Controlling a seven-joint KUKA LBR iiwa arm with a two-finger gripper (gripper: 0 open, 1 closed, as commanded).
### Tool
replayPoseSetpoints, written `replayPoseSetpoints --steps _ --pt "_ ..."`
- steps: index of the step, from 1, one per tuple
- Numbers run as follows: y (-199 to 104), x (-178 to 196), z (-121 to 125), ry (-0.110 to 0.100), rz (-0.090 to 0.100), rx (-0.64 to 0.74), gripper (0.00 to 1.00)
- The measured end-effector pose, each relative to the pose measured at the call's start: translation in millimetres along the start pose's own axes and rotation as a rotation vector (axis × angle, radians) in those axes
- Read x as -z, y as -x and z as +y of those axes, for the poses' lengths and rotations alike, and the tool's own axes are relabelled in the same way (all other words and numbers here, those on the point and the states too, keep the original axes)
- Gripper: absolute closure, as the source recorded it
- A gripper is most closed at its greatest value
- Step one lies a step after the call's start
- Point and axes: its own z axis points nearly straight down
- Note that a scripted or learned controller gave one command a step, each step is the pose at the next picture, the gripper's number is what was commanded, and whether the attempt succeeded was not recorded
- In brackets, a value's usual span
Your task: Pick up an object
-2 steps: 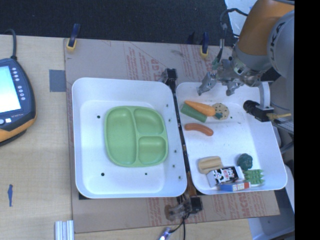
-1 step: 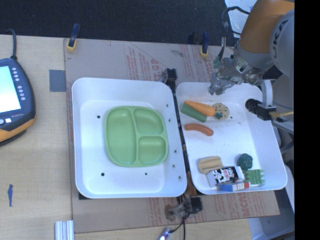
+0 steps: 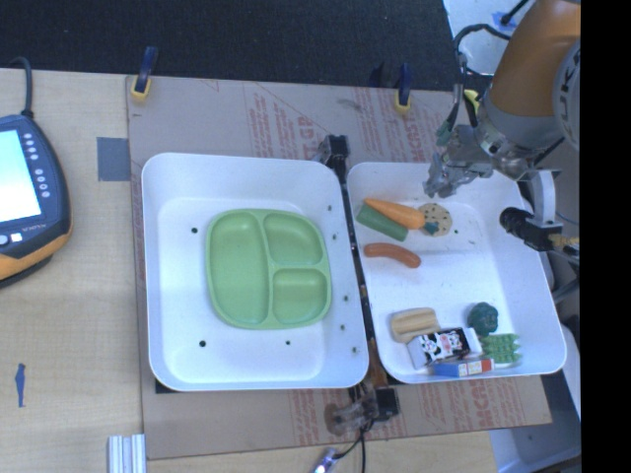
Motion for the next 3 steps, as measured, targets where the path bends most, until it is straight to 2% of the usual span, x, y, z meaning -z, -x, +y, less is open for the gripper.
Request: replayPoseSetpoints --steps 1,2,3 --pt "-23.4 -19.4 16.7 0.001 -0.001 0.002 1.0" --pt "12.1 -17.5 -19.2 -0.001 -0.001 0.001 1.0" --pt "-15.0 -17.6 21.8 0.001 -0.001 0.001 1.0"
